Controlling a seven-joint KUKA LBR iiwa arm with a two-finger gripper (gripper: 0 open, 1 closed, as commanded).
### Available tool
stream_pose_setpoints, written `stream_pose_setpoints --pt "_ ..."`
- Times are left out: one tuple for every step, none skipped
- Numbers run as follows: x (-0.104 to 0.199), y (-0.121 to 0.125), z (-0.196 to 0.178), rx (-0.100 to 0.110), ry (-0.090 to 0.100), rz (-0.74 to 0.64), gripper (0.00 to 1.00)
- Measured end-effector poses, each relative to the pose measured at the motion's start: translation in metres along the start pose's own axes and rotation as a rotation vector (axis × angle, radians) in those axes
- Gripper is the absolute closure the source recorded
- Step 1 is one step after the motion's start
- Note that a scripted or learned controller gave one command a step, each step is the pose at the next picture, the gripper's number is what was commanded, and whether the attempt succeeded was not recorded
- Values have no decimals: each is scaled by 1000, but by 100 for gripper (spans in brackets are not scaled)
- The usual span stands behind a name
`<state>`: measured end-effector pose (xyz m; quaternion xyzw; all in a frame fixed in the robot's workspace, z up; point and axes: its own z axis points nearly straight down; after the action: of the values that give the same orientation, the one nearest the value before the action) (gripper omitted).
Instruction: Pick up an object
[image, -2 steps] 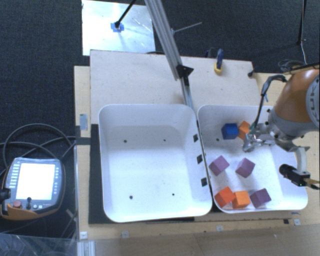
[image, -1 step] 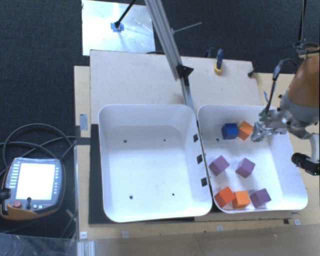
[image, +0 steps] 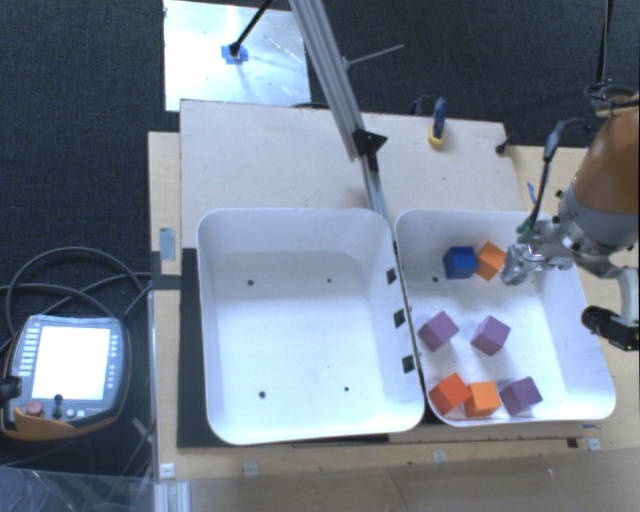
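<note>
Your claw (image: 518, 268) hovers just right of the orange cube (image: 490, 260); nothing lifted yet, and its grip state can't be told.

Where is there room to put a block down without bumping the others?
The left bin has bare floor from wall to wall. In the right bin, the only open strip runs along the right wall. Cubes crowd its front, where the orange cube sits, and its back by the blue cube, near the gripper.

Single fixed overhead camera, slanted down, both bins (image: 300, 225) framed, moderately far
</note>
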<state>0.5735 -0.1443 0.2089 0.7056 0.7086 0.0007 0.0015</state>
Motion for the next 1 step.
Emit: stream_pose_setpoints --pt "52 28 3 -1 2 -7 100"
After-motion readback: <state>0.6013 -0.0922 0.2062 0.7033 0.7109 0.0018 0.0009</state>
